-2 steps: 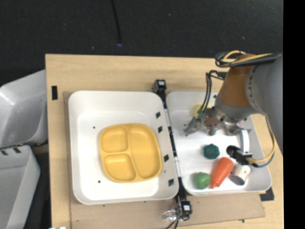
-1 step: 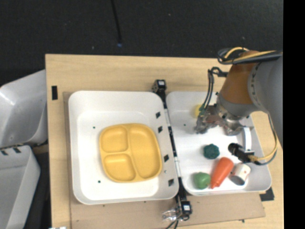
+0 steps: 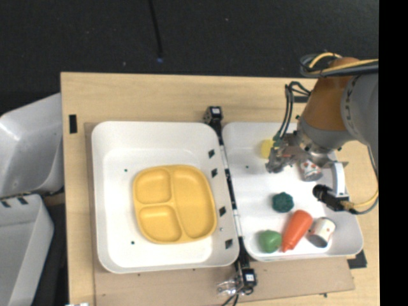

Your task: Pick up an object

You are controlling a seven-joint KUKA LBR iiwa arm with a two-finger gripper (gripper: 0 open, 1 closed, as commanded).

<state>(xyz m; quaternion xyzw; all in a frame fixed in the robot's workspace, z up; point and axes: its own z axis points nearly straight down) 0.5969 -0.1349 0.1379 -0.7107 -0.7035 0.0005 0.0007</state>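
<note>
The gripper [image 3: 280, 160] is hanging low over the right bin [image 3: 248, 190], and I cannot tell how it is set, since the grey wrist is covering it. A small yellow object [image 3: 266, 148] is peeking out just beside it, toward the bin's far wall; probably that is the one being gone after, though nothing is showing as gripped. The dark green ball [image 3: 283, 201] is sitting nearer the bin's middle, and the light green piece [image 3: 269, 240], the toy carrot [image 3: 296, 229] and a small white cup [image 3: 320, 231] are crowding the bin's near wall. The yellow divided plate [image 3: 173, 203] is lying in the left bin [image 3: 105, 190], beside the right one. The arm is bending down steeply over the right bin's far corner, orange band uppermost
</note>
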